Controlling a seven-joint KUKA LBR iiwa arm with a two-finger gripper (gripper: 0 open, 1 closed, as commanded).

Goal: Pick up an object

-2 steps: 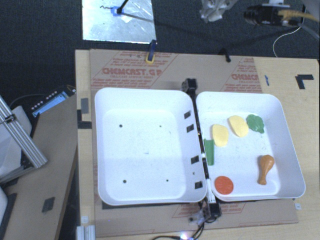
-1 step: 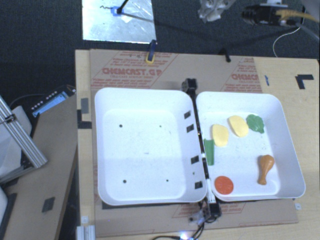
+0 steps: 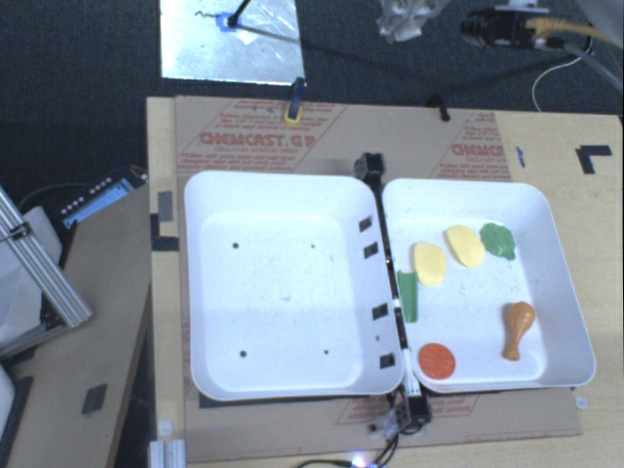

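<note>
**Small, flat targets near walls: where a grab could miss**

The end effector (image 3: 414, 13) hangs blurred at the top of the camera view, above the dark floor and well apart from both bins; whether it is open or closed cannot be told from here, and nothing can be seen gripped in it.

All candidate objects lie in the right bin (image 3: 556, 232). Two pale yellow pieces (image 3: 429, 263) (image 3: 465, 246) sit near the middle, almost touching each other, and the right-hand one is just beside a green leafy piece (image 3: 498, 241). A descent on any of these three risks catching or nudging a neighbour, since there is little gap between them. A green strip (image 3: 408, 295) lies against the bin's left wall, by the divider where the bins meet; the wall would likely block one side of a grasp there. The red disc (image 3: 437, 361) sits low and flat close to the front-left corner, so it may slip out of a pinch. The brown drumstick (image 3: 517, 329) stands apart with bare floor all around, and looks the safest pick, though its rounded shape could roll.

The left bin (image 3: 283, 291) offers wide open floor, and the desk (image 3: 546, 144) behind the bins gives clear approach room.
</note>
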